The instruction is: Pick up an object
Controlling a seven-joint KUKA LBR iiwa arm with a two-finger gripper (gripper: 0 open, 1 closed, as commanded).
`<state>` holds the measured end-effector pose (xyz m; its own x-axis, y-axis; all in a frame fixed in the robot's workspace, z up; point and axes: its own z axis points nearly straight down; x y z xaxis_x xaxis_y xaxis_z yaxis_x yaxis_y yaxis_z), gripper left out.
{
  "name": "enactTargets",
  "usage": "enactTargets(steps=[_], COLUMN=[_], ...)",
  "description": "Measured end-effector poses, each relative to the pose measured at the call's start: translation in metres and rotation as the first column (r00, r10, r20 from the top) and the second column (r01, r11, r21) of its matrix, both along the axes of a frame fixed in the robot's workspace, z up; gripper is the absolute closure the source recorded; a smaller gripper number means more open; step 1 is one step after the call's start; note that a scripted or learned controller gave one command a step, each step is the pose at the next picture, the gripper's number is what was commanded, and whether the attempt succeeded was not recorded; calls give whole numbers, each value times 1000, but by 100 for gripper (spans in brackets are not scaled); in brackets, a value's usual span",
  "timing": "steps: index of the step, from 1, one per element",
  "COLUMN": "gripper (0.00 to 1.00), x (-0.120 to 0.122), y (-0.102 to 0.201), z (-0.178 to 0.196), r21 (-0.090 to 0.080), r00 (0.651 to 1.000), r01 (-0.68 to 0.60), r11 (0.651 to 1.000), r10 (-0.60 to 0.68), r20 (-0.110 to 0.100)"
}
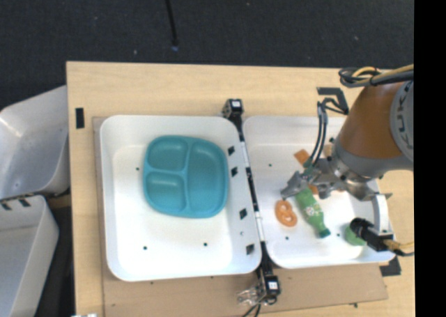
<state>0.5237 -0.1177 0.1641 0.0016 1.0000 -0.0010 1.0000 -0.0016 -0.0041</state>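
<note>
**Crowded grasp zone, miss likely**

End effector [306,187] low in the right bin [279,134]; whether open or closed, cannot tell. Green bottle [312,212] lies just below it, orange ring [285,213] just beside to the lower left, small orange piece [301,157] above. Risk: closing nudges the bottle aside or snags the ring instead.

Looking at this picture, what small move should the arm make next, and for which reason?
Probably a short descent onto the green bottle. The pincer hangs in the right bin just above the bottle's upper end, and nothing is seen between its fingers. The orange piece lies close on the bottle's left, so a straight drop seems safer than a sideways sweep.
</note>
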Motion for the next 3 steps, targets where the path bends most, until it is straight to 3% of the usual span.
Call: enactTargets(steps=[1,2,3], gripper=[100,100,100], x=[2,0,1], y=[0,-6,-7], z=[13,59,52], r21=[1,-1,2], r00=[1000,1000,1000], r01=[4,5,4], r11=[1000,1000,1000], r10=[-4,-5,-4], r20=[7,10,4])
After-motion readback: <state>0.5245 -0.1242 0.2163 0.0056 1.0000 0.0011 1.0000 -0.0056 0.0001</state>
